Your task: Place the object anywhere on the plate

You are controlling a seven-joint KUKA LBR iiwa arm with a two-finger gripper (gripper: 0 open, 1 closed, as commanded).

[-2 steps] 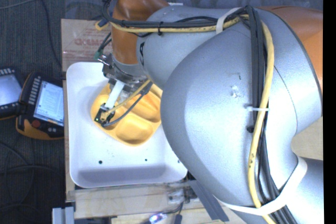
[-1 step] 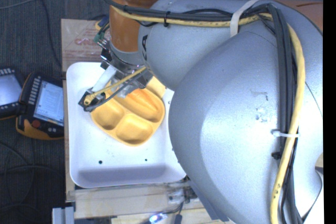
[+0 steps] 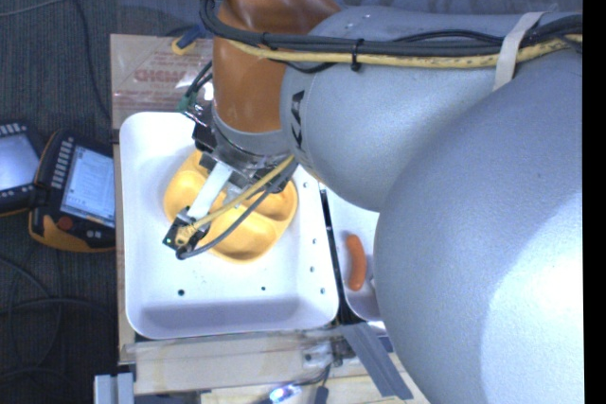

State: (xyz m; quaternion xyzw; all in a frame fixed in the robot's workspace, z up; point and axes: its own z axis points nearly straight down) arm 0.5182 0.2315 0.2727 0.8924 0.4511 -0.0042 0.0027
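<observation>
A yellow plate (image 3: 258, 232) lies in the middle of the left white bin (image 3: 227, 307). My gripper (image 3: 244, 170) hangs low over the plate's far part, below the orange wrist band, and the wrist hides whatever is under it. A small orange elongated object (image 3: 355, 262) lies in the sliver of the right bin (image 3: 358, 303) that shows beside the arm. It is well apart from the gripper.
The grey arm covers nearly all of the right bin and the right half of the view. A cardboard sheet (image 3: 151, 71) lies behind the left bin. A teach pendant (image 3: 76, 194) and cables rest on the floor to the left.
</observation>
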